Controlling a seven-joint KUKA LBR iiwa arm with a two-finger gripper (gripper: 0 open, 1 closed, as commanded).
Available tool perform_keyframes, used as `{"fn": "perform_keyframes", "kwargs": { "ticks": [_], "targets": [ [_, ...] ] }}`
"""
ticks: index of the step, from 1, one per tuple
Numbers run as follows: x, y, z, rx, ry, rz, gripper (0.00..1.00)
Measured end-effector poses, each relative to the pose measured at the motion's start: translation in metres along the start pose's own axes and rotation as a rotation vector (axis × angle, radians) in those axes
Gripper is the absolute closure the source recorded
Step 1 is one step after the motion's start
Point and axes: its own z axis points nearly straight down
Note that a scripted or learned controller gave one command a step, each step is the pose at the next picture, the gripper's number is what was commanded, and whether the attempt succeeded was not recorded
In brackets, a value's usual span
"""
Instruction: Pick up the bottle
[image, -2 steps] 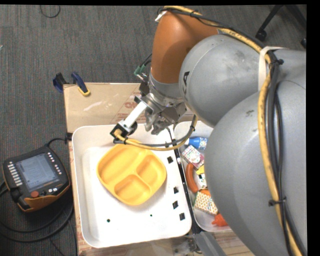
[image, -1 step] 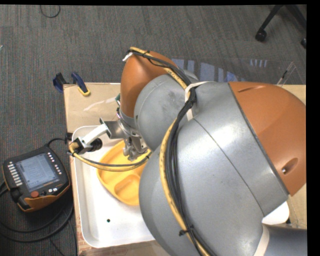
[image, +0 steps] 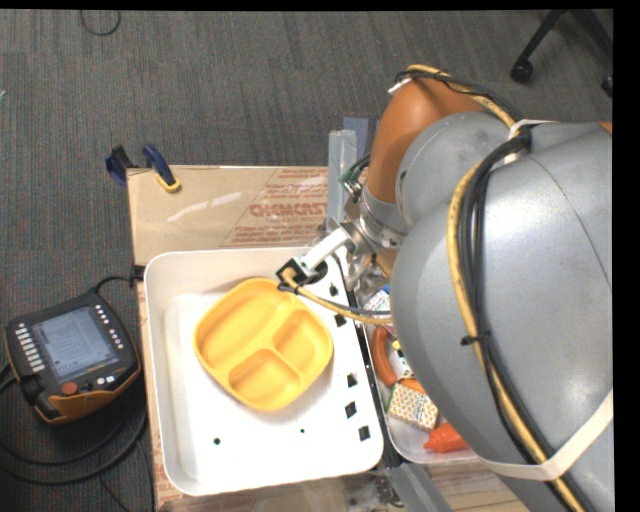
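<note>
The grey arm with its orange band (image: 420, 120) covers most of the right bin (image: 400, 445). Its wrist points down at that bin's far left corner, where the gripper (image: 360, 272) is mostly hidden among dark parts and cables. In the uncovered strip of the right bin I see an orange curved item (image: 384, 356), a small patterned box (image: 412, 405) and an orange tapered object (image: 445, 438) that may be the bottle. I cannot make out anything held.
The left bin (image: 180, 440) holds a yellow divided plate (image: 264, 343). A yellow cable (image: 330, 303) hangs from the wrist over the wall between the bins. Cardboard (image: 230, 210) with blue clamps (image: 150, 165) lies behind. A teach pendant (image: 70, 355) sits on the floor at the left.
</note>
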Motion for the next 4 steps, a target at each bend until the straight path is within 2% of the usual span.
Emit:
{"fn": "perform_keyframes", "kwargs": {
  "ticks": [1, 2, 3, 4],
  "targets": [
    [0.017, -0.066, -0.042, 0.0, 0.006, 0.135, 1.0],
    [0.055, -0.134, 0.054, 0.0, 0.001, 0.077, 1.0],
    [0.044, -0.095, -0.007, -0.001, 0.006, 0.223, 1.0],
    [-0.004, -0.064, 0.001, 0.0, -0.001, 0.02, 1.0]
  ]
}}
